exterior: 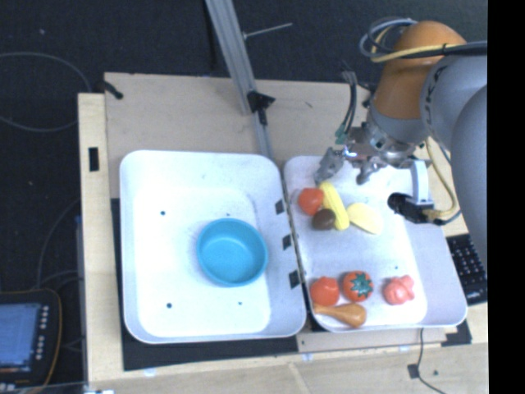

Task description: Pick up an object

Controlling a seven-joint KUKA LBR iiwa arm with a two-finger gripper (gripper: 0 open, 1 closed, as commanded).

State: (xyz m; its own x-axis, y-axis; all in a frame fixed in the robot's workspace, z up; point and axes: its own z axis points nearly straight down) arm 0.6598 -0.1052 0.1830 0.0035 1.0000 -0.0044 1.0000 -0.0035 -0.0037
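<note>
Above the far end of the right bin (426, 298), my gripper (351, 164) hung with fingers spread and nothing between them, so the pick was not yet done. The banana (334, 203) lay just below them, beside a red fruit (310, 200) and a brown one (324, 218). My fingertips looked blurred, so I could not judge their height.

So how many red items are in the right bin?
4. One red item sits near the far left beside the yellow pieces. Three lie along the near edge: one at left, a tomato-like one in the middle, a pinkish-red one at right. Others may be hidden.
</note>
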